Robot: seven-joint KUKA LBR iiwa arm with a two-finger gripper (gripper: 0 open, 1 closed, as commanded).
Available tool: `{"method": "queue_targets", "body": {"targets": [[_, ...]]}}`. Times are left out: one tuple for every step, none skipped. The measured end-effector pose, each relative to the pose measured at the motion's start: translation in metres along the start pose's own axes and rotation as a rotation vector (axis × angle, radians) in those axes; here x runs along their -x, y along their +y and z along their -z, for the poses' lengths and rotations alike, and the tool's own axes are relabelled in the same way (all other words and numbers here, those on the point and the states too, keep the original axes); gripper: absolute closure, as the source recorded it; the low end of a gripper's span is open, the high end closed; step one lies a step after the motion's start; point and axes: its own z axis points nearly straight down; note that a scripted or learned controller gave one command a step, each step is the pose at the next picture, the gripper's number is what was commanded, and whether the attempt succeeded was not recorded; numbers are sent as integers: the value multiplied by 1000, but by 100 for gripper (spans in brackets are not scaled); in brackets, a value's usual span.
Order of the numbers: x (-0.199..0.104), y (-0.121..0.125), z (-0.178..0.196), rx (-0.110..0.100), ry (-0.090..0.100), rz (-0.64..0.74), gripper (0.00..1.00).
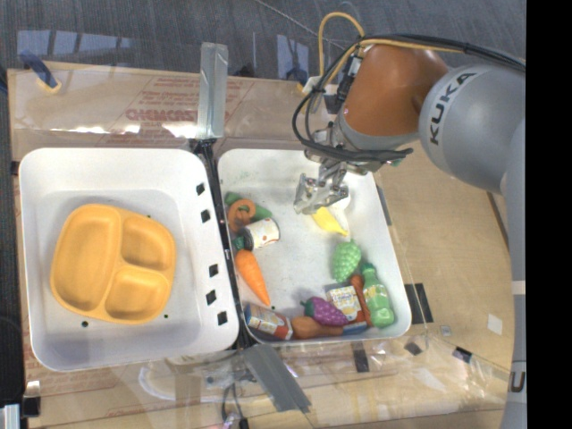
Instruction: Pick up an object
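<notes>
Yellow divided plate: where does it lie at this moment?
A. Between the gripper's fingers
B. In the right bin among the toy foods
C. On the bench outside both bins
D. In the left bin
D: the yellow divided plate lies flat on the floor of the left bin, while the toy carrot and other toy foods sit in the right bin.

Gripper [318,195] is hanging over the right bin's [380,195] far part. Banana [332,222] is lying just beside it, to its near right. Can [260,234] and carrot [253,276] are sitting to its left, nearer the camera. Grapes [327,310] and bottle [376,299] are lying well nearer, by the front wall. Divided plate [112,263] is resting in the left bin [36,186], far left of it.
</notes>
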Motion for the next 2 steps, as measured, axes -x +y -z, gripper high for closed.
{"method": "queue_targets", "body": {"targets": [[18,5,-26,-3,1,76,100],[42,24,-30,6,3,240,100]]}}
